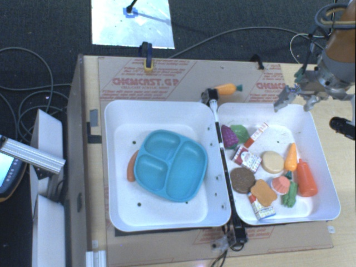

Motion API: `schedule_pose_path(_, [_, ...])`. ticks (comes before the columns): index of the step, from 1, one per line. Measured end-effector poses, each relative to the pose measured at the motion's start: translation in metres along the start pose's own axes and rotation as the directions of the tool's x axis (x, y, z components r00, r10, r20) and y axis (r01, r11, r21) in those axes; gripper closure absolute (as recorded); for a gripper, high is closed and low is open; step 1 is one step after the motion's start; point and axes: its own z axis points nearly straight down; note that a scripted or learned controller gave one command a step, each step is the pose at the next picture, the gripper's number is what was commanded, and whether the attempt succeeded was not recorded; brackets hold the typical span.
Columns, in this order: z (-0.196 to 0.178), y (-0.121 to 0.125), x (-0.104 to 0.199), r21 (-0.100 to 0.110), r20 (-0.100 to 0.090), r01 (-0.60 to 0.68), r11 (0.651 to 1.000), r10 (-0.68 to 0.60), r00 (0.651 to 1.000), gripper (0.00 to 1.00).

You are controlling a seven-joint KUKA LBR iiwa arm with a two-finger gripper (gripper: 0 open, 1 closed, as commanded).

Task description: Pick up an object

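The right bin (320, 149) holds several toy foods: a purple and green piece (233, 134), a red and white packet (248, 149), a round beige cookie (272, 161), a brown patty (242, 179), an orange carrot (291, 156), a red bottle (306, 178) and a toast piece (263, 192). My gripper (295, 99) hangs above the bin's far right corner, fingers spread open, nothing between them. It is well apart from the foods.
The left bin (119, 149) holds a blue divided plate (171, 164) with a sausage (131, 166) at its left side. A small orange carrot (226, 89) lies on the cardboard behind the bins. Cables run across the back.
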Motion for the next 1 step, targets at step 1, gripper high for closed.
schedule_pose_path(1, [0.0851, -0.0404, -0.0355, 0.004, 0.000, -0.002, 1.000, 0.002, 1.000, 0.00])
